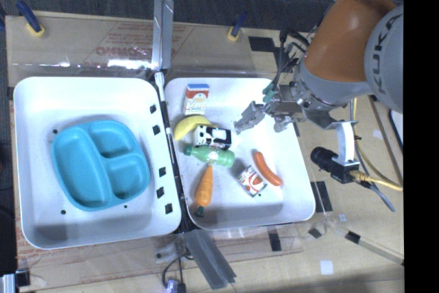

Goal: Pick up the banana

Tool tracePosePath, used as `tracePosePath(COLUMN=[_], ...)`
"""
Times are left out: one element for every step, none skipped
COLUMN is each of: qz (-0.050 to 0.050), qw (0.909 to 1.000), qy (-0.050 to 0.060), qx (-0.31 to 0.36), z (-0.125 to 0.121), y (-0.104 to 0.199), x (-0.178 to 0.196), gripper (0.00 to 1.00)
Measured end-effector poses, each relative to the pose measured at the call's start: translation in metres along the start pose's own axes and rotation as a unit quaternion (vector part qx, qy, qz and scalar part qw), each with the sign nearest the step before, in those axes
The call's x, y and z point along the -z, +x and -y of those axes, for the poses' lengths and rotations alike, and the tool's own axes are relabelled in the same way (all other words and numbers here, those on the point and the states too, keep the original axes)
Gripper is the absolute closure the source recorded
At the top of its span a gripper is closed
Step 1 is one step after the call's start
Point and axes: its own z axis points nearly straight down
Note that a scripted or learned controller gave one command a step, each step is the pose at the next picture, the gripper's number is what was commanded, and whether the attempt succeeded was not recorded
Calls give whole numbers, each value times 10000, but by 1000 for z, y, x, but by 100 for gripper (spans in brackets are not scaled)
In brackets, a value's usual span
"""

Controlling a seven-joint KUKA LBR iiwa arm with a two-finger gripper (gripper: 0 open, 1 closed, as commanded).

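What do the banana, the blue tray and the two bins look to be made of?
Banana: smooth, evenly yellow and slightly glossy, so probably a plastic toy, though real fruit can't be ruled out. Blue tray: moulded plastic, judging by its rounded compartment walls and soft sheen. Left bin and right bin: white, with rounded corners and a matte look, likely plastic too.

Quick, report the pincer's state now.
Pincer: open, holding nothing, above the right bin, right of the banana.
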Motion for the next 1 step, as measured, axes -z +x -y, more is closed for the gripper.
tracePosePath(qz=[2], qw=[9999], qy=[4], qx=[110], z=[-3], y=[69], x=[-96], gripper=[0])
